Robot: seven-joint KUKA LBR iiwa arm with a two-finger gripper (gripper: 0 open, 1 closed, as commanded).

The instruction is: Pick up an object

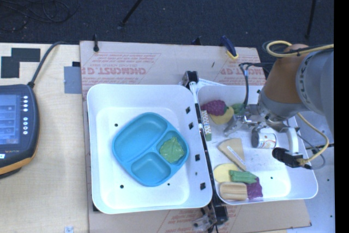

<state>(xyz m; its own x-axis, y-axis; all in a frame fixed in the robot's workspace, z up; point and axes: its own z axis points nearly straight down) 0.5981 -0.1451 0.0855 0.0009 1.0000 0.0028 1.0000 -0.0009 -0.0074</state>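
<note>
My gripper hangs low in the right bin, near its upper middle, at the end of the grey and orange arm. Just left of it lie a purple toy on a yellow piece, and a small green piece lies behind. Below the gripper is a pale cheese wedge. Nearer the front edge sit a yellow disc, a green piece, a tan roll and a purple piece. Nothing shows held.
The left bin holds a blue divided plate with a green leafy toy in its right compartment. A pendant with a screen lies at the far left. A blue clamp sits at the board's back edge.
</note>
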